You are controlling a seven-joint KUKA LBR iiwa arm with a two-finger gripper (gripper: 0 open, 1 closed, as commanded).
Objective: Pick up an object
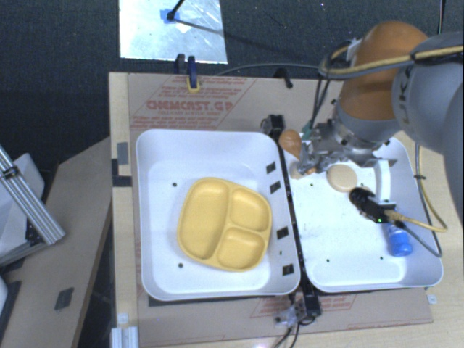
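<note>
1. Although the gripper (305,165) hangs low in the right bin's (341,256) far-left corner, whether it is spread or closed cannot be told.
2. A cream disc (342,177) lies just beside it, toward the arm; a brown lump (289,142) sits against the corner wall opposite.
3. Open floor lies nearer the camera.

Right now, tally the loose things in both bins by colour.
Yellow: 1, the divided plate
Orange-brown: 1, a round thing
Cream: 1, a disc
Blue: 1, a small thing
Total: 4
</note>
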